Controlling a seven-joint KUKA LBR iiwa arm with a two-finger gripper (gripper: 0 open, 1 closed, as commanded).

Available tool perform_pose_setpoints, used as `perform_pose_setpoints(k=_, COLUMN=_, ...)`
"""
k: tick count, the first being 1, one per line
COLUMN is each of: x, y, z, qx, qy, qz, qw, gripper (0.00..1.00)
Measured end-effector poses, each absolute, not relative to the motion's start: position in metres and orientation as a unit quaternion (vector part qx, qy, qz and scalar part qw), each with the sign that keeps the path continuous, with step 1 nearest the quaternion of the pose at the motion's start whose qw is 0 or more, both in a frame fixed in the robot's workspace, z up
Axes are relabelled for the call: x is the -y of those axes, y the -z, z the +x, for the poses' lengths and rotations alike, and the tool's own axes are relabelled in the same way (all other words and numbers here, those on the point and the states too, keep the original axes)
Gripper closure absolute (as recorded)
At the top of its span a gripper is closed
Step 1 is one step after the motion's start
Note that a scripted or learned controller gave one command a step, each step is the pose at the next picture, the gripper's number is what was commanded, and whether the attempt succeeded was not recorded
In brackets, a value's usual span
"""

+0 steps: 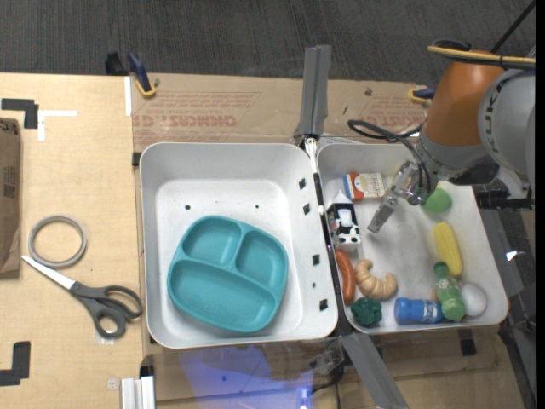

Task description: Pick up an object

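My gripper [385, 212] hangs over the upper middle of the right bin [487, 233], above bare floor. Just left of it lies a small black-and-white object [342, 221]. An orange-and-white carton [367, 184] lies up-left of it, and a green ball [438, 199] sits to its right. Further down are a yellow corn cob [448, 247], a croissant [377, 282], a red sausage [345, 276], a dark green broccoli piece [367, 312], a blue can [416, 311], a green bottle [446, 293] and a white ball [473, 298]. I see nothing in the gripper.
The left bin [162, 194] holds a teal divided plate [228, 272]. On the bench to the left lie scissors [89, 296], a tape roll [57, 239] and a brown bag [8, 196]. A blue clamp [140, 73] sits at the cardboard's top-left corner.
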State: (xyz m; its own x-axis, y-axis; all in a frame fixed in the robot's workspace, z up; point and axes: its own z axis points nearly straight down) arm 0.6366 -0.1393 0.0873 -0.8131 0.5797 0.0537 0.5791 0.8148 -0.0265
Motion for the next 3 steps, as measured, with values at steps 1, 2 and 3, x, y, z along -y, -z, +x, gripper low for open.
perform_pose_setpoints(k=1, x=0.185, y=-0.093, z=0.597, qx=0.946, qy=-0.0004, qz=-0.324, qw=-0.002, gripper=0.00)
perform_pose_setpoints(k=2, x=0.222, y=-0.092, z=0.525, qx=0.949, qy=0.0000, qz=-0.317, qw=-0.001, gripper=0.00)
perform_pose_setpoints(k=3, x=0.222, y=-0.102, z=0.526, qx=0.949, qy=0.0001, qz=-0.316, qw=-0.003, gripper=1.00)
